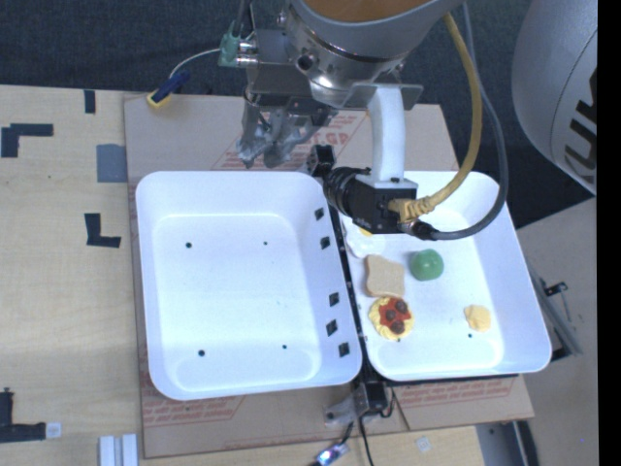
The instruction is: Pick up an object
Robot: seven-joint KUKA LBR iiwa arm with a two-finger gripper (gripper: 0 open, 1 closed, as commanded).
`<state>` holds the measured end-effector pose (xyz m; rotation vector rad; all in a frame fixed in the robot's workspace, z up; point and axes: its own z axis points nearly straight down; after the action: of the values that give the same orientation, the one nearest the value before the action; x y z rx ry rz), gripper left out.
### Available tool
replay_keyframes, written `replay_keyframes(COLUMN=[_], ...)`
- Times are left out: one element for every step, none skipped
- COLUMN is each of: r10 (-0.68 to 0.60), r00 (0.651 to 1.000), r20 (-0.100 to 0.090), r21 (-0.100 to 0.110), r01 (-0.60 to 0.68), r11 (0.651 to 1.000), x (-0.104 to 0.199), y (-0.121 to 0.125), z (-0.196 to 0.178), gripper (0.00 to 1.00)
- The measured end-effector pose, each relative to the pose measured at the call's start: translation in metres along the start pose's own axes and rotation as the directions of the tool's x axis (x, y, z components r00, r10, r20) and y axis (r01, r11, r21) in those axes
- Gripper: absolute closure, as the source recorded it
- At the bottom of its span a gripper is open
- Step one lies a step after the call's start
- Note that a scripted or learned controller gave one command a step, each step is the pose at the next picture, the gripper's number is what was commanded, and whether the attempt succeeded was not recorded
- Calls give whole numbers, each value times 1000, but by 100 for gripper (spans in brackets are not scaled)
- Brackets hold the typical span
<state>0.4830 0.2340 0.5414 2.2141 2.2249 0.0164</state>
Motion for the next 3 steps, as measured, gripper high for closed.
replay_keyframes(r10=[4, 5, 3], r00=[1000, 1000, 1000], r20=[15, 7, -1], r21=[28, 11, -6], r01=[-5, -5, -3], r11=[1000, 1000, 1000], x=[-13, -34, -49], y=[-5, -2, 0], z=[267, 248, 84], gripper=[100, 100, 100])
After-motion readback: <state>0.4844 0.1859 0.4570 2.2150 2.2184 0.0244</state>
